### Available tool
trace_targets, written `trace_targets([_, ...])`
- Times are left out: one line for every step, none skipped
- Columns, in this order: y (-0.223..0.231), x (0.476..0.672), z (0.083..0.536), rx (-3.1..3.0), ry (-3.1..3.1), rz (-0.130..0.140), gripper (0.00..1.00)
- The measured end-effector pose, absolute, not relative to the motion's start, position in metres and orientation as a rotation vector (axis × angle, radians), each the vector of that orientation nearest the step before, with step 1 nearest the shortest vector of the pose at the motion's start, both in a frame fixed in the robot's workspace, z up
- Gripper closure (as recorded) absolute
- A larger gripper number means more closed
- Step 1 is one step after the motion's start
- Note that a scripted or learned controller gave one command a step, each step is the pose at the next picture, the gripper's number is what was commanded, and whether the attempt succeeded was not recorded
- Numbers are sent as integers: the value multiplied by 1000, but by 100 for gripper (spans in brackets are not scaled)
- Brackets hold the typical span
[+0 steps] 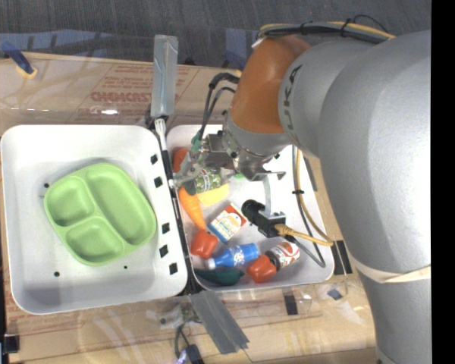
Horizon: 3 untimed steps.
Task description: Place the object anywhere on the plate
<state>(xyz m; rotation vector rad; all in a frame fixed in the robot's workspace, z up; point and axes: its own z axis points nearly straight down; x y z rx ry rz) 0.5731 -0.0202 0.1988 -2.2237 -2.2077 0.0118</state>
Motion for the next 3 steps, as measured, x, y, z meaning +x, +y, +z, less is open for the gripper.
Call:
trace_targets([42, 612, 204, -1988, -2427, 8, 100])
trace_targets([42, 612, 204, -1988, -2428, 9, 0])
trace_targets([61, 591, 199, -1911, -2483, 13, 0])
